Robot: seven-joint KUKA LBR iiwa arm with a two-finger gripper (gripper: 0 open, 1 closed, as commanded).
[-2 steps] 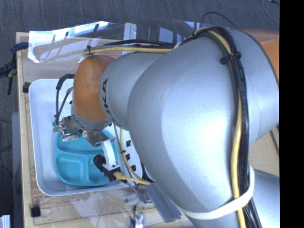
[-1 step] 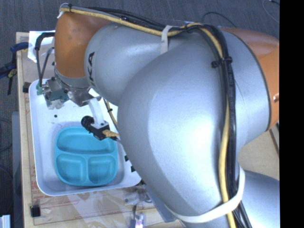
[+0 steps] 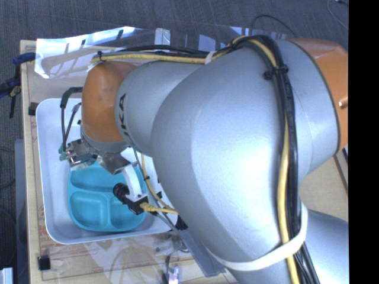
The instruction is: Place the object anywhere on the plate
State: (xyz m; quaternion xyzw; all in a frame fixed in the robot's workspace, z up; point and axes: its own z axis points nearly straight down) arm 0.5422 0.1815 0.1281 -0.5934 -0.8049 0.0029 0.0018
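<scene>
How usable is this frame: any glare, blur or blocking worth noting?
Camera view: the grey arm sits close to the lens and blocks most of the bench; bright glare on the clear sheet at the top left; the blue plate and the white bin are evenly lit and fairly sharp; the gripper area is shadowed and cluttered by cables.

A shallow white bin [image 3: 47, 176] sits on the pale worktop [image 3: 31, 76] near its left edge, a crinkled sheet of clear plastic [image 3: 89, 43] lies along the worktop's far edge, and dark grey carpet [image 3: 118, 5] spreads beyond.
</scene>
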